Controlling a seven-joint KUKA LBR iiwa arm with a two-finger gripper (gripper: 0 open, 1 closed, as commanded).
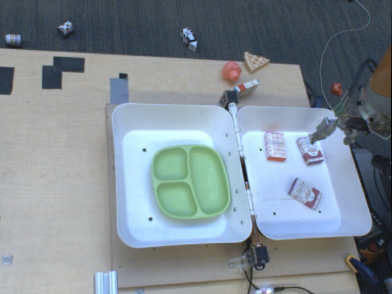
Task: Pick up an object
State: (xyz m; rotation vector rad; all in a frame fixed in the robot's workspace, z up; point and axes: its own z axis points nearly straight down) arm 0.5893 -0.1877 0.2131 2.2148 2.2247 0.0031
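Three red-and-white packets lie in the right bin (pixel 349 225): one upright at the upper left (pixel 275 146), one toward the upper right (pixel 310 150), and one tilted lower down (pixel 305 193). My gripper (pixel 332 135) hangs over the bin's upper right corner, open, with nothing between its fingers. Its left fingertip (pixel 316 137) sits just above the upper right packet. The left bin (pixel 122 182) holds a green divided plate (pixel 190 181).
Behind the bins on the bench lie a red ball (pixel 231 71), a toy pizza slice (pixel 256 60) and a small red-tipped item (pixel 248 86). Black tape patches (pixel 61 69) mark the bench's far left. Small objects are scattered on the dark floor beyond.
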